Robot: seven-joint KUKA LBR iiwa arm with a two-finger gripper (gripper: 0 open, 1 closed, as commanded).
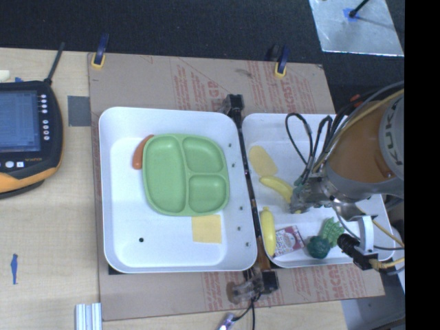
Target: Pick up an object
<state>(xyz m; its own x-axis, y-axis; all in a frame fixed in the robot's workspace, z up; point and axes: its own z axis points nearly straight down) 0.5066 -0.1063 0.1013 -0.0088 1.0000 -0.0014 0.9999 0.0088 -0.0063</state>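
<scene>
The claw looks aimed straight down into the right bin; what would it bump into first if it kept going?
Probably the yellow banana-like piece just left of the claw, or bare floor of the right bin beside it; depth is hard to judge from above.

One fixed camera looks down at a slant on the pale wooden desk (48, 253), taking in both shallow white bins (113, 184) side by side.
</scene>
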